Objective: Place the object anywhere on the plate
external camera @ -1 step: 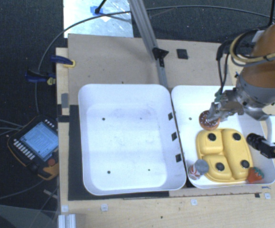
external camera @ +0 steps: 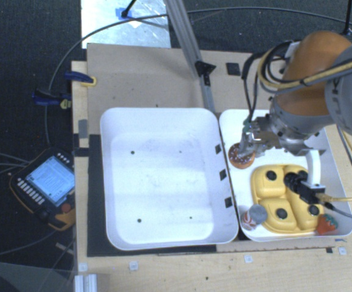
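Observation:
A small brown ring-shaped object (external camera: 241, 157), like a doughnut with pale specks, lies near the left wall of the right bin (external camera: 231, 121). My gripper (external camera: 247, 143) hangs straight above its upper right edge, very close to it or touching it. A yellow plate (external camera: 278, 201) with rounded compartments lies in the front half of the same bin, just right of and nearer than the ring. The wrist partly covers the plate's right side.
A small grey object (external camera: 256, 214) sits at the plate's front left corner, and a red-orange object (external camera: 328, 224) at the bin's front right corner. The left bin (external camera: 157, 175) stands alongside. A metal pole (external camera: 188, 38) slants across the back.

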Available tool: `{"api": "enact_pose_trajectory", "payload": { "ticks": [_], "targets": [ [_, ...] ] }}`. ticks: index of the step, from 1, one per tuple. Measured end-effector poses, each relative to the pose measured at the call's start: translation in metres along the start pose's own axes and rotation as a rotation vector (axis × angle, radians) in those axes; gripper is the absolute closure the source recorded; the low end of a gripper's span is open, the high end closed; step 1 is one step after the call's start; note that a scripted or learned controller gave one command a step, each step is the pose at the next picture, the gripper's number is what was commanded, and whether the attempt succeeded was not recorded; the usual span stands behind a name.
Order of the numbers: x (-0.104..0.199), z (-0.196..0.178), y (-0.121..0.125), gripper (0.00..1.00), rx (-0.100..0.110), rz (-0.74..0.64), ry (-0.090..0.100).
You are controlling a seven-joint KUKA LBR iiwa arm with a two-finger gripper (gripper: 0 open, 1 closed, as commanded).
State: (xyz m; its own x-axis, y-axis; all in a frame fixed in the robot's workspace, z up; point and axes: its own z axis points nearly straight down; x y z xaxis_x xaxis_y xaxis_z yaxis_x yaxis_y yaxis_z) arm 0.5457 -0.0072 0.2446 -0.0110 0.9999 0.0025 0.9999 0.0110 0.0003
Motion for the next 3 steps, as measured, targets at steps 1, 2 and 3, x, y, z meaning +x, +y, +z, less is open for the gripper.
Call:
{"api": "enact_pose_trajectory", "payload": {
  "ticks": [1, 2, 3],
  "targets": [
    [0.056, -0.003, -0.001, 1.00, -0.001, -0.001, 0.000],
    [0.116, 0.000, -0.002, 1.00, -0.001, 0.000, 0.000],
    [0.170, 0.003, 0.004, 1.00, -0.002, 0.001, 0.000]
  ]
}}
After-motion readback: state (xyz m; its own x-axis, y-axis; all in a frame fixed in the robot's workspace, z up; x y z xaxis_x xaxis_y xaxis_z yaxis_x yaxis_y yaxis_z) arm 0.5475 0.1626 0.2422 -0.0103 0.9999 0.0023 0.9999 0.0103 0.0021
